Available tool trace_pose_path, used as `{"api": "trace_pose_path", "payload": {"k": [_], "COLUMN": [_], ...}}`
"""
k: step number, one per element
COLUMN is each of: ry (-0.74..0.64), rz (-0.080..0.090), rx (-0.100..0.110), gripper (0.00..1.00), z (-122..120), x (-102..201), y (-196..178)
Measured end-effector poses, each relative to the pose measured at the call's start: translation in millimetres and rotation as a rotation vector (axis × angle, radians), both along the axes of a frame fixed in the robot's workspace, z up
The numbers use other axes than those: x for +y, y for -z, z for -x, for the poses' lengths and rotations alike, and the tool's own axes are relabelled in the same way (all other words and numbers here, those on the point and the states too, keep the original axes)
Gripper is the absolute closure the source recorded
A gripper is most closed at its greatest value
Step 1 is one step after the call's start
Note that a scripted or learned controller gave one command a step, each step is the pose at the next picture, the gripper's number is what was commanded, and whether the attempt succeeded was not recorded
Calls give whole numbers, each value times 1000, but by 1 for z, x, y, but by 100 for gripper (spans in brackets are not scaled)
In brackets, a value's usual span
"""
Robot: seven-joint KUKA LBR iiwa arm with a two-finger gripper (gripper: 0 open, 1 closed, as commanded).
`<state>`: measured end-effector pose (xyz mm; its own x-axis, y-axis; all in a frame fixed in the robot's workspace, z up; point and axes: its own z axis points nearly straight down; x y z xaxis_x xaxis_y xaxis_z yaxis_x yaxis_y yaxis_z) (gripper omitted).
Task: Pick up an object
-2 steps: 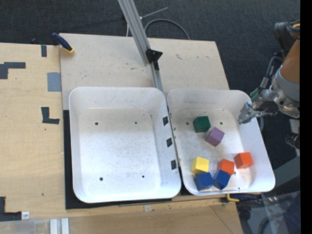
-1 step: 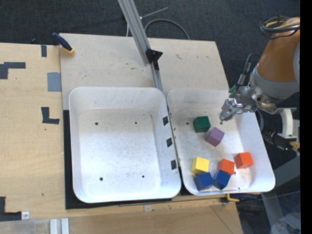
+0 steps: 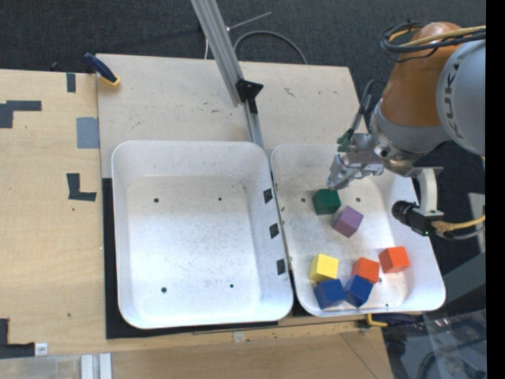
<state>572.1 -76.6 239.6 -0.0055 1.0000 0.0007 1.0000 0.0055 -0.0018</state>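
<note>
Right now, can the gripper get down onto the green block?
Probably yes. The gripper hangs just above and right of the green block, whose top is uncovered. The purple block sits close beside it, which could crowd one finger.

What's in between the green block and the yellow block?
Nothing. In the camera view, just bare white bin floor lies between the green block and the yellow block.
</note>
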Motion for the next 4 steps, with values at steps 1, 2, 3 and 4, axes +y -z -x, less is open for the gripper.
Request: {"api": "trace_pose_path", "payload": {"k": [1,2,3,4], "ry": [-1,0,-1,3], "rz": [-1,0,0,3], "rx": [-1,-2,-1,0], "gripper": [100,100,100,0], "z": [-16,-39,-54,-54], "x": [50,91,145,142], "y": [-5,-8,1,0]}}
